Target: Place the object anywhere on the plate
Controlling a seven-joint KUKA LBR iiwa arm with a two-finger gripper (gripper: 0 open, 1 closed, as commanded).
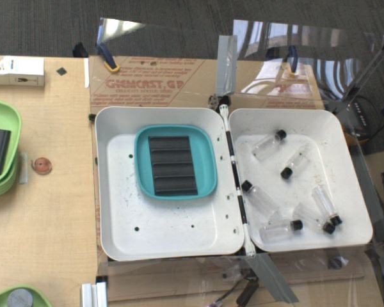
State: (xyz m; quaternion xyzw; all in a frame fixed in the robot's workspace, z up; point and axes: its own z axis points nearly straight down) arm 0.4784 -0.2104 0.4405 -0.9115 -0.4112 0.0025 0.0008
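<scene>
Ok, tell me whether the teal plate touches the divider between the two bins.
Apart. The camera view shows a strip of white bin floor between the teal plate and the divider.

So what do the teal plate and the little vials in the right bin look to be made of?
Teal plate: probably matte moulded plastic, with an even colour and soft rounded rim; its dark ribbed insert could be rubber or foam. Vials: clear, glossy plastic or glass, see-through with black caps.

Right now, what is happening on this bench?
Nothing is being handled at this moment. In the left bin lies a teal plate with a dark ribbed insert. The right bin holds several clear vials with black caps, all lying loose. No vial is on the plate yet.
</scene>
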